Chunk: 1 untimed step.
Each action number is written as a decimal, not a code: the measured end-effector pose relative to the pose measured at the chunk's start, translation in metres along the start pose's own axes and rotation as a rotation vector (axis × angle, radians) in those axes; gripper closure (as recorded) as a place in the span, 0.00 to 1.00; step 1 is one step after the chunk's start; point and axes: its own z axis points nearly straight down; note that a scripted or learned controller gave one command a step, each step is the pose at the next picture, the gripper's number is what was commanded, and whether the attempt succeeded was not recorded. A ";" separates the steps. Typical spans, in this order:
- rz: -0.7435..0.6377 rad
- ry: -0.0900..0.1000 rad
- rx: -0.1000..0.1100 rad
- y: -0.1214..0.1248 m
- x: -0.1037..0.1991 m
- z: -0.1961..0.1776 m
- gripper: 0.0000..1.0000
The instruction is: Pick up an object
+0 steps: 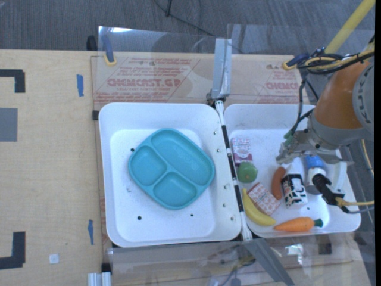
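grey carpet is showing beyond the pale wooden bench (47,159), and two shallow white bins are sitting on it side by side. you are looking at a turquoise three-compartment plastic plate (171,168) lying alone in the left white bin (113,130). the right white bin (262,115) is holding the candidates: a small pink-and-white packet (241,149), a green lime-like ball (247,172) just below it, a yellow toy banana (255,211), a red-and-white patterned box (264,197) touching the banana, an orange toy carrot (296,224) along the near wall, an orange-red oblong piece (278,183), and a black-and-white cow-patterned block (293,189) beside it.

your grey arm with the orange band (339,109) is reaching in from the right, and the two-finger gripper (287,155) is hanging low over the bin, just above the orange-red piece and the cow block. you cannot tell how wide the tool is standing from this angle; nothing is visibly caught in it.

you are probably in the approach step, with no object lifted yet. the next move is likely calling for a descent centred on one item, since the two nearest ones are lying crowded together
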 end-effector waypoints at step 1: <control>-0.001 0.000 0.000 0.000 0.000 0.000 0.00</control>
